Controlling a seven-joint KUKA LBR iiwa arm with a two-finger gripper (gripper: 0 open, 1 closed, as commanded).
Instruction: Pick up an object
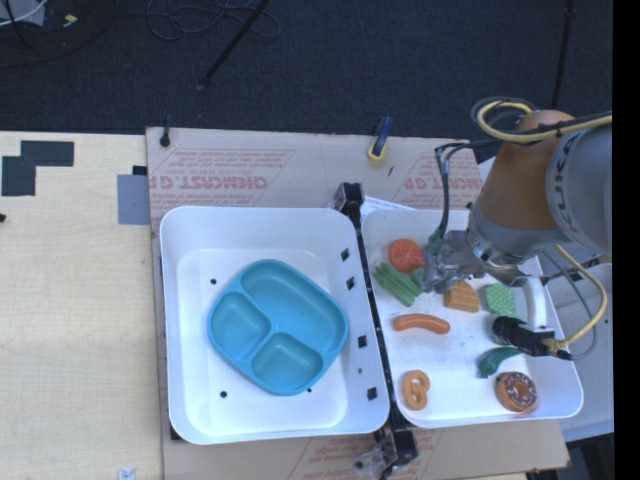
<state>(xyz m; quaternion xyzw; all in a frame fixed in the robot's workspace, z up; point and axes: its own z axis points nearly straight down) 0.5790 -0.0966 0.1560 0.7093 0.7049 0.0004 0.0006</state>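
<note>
A grey robot arm with an orange band above its wrist reaches in over the far side of the right-hand white bin. Its gripper points down, low inside that bin near the far-left corner.

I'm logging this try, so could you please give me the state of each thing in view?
Gripper: low in the right bin, among the toys.
Blue plate: flat in the left bin, nothing on it.
Tomato: beside the gripper.
Green beans: lying by the tomato.
Sausage: lying flat.
Pretzel: flat.
Donut: flat.
</note>
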